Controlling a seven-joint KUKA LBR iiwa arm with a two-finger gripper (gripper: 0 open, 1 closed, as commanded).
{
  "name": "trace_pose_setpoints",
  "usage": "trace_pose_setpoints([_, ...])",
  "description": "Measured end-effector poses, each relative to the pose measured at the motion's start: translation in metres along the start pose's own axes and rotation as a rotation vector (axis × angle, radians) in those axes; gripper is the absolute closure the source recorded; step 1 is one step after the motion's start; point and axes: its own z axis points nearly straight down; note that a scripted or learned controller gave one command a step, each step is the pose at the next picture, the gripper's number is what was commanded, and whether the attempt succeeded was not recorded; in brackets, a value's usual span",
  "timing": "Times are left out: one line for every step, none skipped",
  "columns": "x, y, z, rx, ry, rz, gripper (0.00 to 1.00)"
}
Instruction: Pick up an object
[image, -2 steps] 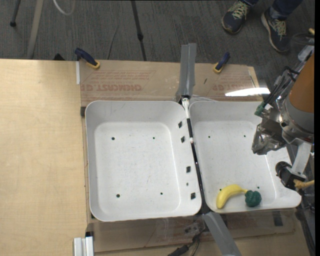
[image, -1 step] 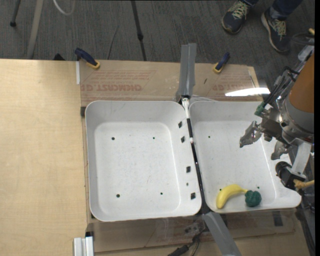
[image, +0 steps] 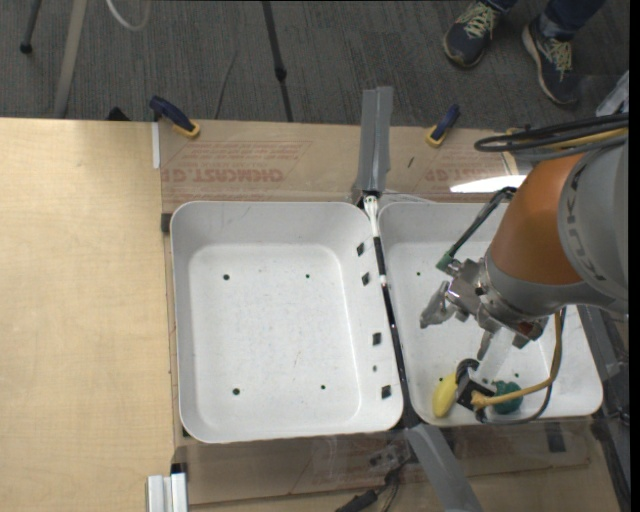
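The bins (image: 270, 225) look like smooth white plastic with a faint speckle and a soft sheen. The bench (image: 70, 300) is pale matt wood; brown cardboard (image: 250, 165) lies behind the bins. The arm (image: 590, 230) has a satin grey shell and a glossy orange band (image: 525, 235). The hand (image: 470, 305) looks metallic.
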Motion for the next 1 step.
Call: trace_pose_setpoints([-0.0921, 0.0721, 0.0998, 0.0, 0.001, 0.246, 0.0])
